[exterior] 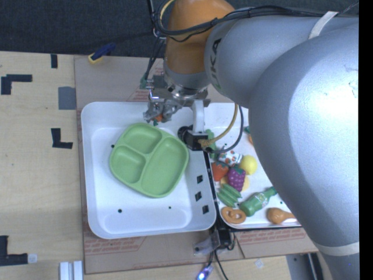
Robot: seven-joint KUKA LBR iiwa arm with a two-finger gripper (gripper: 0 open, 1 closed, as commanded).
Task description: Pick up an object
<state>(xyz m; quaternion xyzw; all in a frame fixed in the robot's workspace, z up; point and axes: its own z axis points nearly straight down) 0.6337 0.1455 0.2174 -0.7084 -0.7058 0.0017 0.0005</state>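
Arm poised over the far edge of the left bin, toys waiting in the right one.

Nearest, along the near edge of the right-hand shallow white bin (256, 225), lie small plastic toy foods, the likely things to pick: a brown pretzel-shaped ring (235, 215), a green toy bottle (256, 202), a tan drumstick-like piece (278, 216), then a purple grape cluster (236, 177) and a yellow lemon (249, 164) toward its middle, heaped close together, so a clean grasp of one looks awkward. The left-hand shallow white bin (96, 156) carries a pale green three-compartment plastic tray (149, 160), lying flat near its centre, too broad to pinch except by its rim. Farthest, the metal two-finger gripper (158, 112) hangs at that bin's far edge just beyond the tray; whether its fingers are spread or closed I cannot tell, and nothing shows between them.
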